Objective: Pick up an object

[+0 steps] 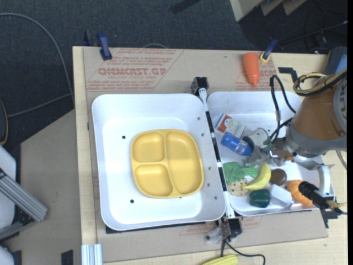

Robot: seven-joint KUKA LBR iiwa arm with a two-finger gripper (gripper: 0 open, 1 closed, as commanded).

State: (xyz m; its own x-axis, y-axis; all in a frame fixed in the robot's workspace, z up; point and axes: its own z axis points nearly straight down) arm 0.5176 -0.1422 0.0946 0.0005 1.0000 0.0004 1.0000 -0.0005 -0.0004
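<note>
The grey KUKA arm with its orange band (319, 119) reaches in from three o'clock and bends down over the right-hand shallow white plastic bin (249, 101). Its two-finger metal gripper (263, 153) sits low among the clutter near the middle of that bin; whether it is wide, narrow or holding anything cannot be told, since the wrist and the objects crowd it.

Just at nine o'clock from the gripper lies a blue plastic bottle-like object (236, 143), and at eleven o'clock from that, a small white carton with red and blue print (229, 125). At six o'clock from the gripper rests a yellow plastic banana (260, 178), touching a green leafy plastic toy (239, 171) on its nine o'clock side. Below them sit a round perforated tan biscuit-like piece (237, 188) and a dark green rounded block (260, 197). A brown round object (278, 176) lies at three o'clock from the banana, with an orange object (297, 187) beyond it.

The left-hand shallow white plastic bin (110, 120) holds a yellow divided plastic plate with three compartments (165, 163), lying flat near its centre.

On the bench at twelve o'clock from the right bin lies an orange plastic carrot (251, 68).
</note>
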